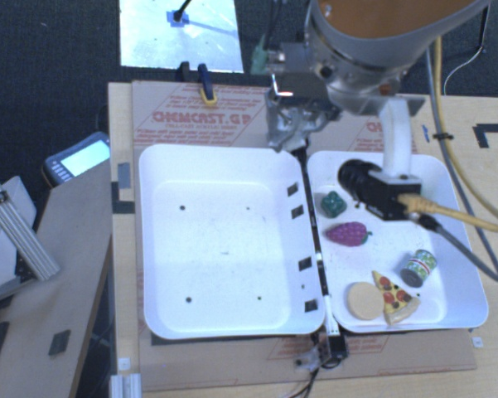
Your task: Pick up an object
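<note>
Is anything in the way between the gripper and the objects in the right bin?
Nothing visible. The gripper sits over the bins' far edge; the green toy and purple grapes lie open, beside a black camera mount.

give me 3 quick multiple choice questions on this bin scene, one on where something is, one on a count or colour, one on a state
1. Which bin holds the toy items?
A. the left bin
B. the right bin
C. both bins

2. What colour is the grape bunch?
A. yellow
B. purple
C. white

3. How does the small can sit?
A. tipped at an angle on the bin floor
B. stacked on the pizza slice
C. outside the bins

Answers:
1 B: the grape bunch, pizza slice, small can, green toy and tan disc all lie in the right bin.
2 B: it is plainly purple.
3 A: it leans on the floor, apart from the pizza slice.
</note>
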{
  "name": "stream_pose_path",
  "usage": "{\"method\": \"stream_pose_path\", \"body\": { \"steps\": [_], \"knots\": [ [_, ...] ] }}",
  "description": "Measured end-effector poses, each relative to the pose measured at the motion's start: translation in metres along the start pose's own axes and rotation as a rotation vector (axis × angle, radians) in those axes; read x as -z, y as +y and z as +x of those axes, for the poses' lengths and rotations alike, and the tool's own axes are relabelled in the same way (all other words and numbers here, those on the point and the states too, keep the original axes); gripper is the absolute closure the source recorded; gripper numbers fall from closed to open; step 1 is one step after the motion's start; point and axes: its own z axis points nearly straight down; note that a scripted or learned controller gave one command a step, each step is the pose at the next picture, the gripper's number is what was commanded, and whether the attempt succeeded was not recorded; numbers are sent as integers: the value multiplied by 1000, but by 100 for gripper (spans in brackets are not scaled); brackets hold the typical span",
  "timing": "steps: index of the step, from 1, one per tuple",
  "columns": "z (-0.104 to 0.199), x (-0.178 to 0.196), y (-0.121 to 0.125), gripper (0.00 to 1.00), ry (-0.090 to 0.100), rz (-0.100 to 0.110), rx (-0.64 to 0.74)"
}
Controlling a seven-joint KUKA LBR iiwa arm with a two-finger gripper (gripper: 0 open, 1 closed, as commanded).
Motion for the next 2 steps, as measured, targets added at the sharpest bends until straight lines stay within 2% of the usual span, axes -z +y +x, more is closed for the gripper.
{"method": "stream_pose_path", "body": {
  "steps": [1, 2],
  "knots": [
    [37, -32, 8, 100, -3, 4, -3],
    [26, 2, 0, 100, 0, -2, -9]
  ]
}}
